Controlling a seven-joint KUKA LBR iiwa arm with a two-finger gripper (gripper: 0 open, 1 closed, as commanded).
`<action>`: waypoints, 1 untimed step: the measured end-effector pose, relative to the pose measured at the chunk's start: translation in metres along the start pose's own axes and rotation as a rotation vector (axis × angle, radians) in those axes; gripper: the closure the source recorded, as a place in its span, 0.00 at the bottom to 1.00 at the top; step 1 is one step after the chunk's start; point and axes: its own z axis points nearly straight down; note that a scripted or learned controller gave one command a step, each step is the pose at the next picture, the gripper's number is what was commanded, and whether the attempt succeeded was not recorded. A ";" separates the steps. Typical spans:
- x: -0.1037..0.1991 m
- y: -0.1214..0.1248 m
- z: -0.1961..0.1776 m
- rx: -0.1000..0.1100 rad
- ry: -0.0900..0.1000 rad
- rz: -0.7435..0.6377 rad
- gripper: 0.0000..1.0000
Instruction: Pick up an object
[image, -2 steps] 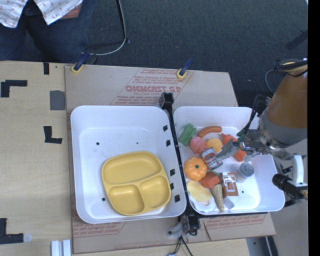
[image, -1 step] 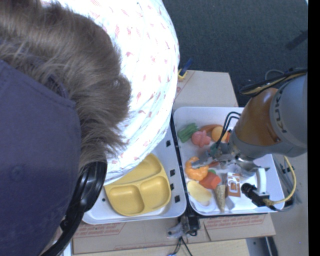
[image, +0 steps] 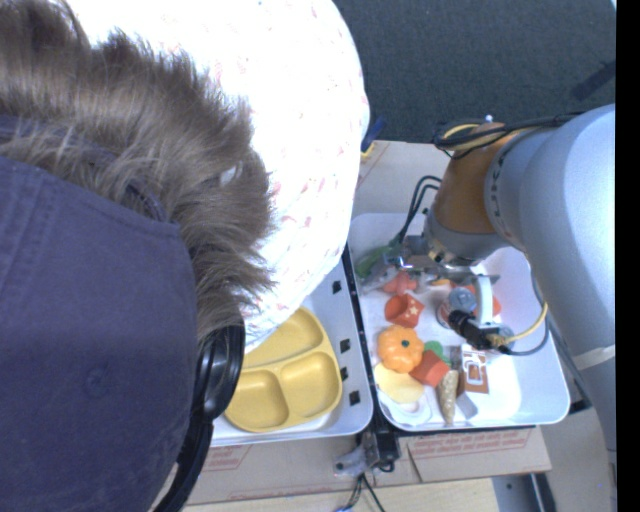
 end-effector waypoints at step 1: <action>-0.002 -0.003 -0.012 0.004 0.001 0.003 1.00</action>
